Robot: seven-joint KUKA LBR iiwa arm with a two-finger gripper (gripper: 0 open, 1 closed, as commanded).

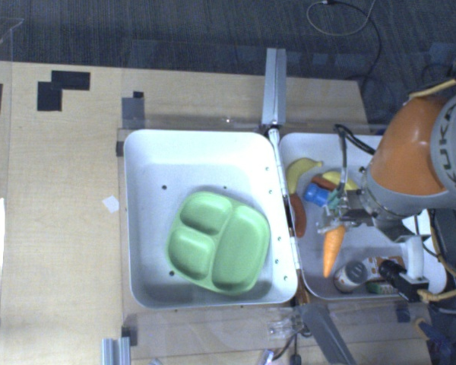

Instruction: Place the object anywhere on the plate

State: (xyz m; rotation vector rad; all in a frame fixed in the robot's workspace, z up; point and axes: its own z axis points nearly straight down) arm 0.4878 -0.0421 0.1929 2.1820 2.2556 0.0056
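Altogether: one green plate (219, 239), one carrot (332, 250), two bins (140, 204).

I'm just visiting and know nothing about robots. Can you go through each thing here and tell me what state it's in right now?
green plate: lying flat in the left bin, nothing on it.
carrot: lying in the right bin, just under the gripper.
banana: lying at the bin's far end.
blue item: lying beside the banana.
small can: at the near end.
gripper: low over the carrot.
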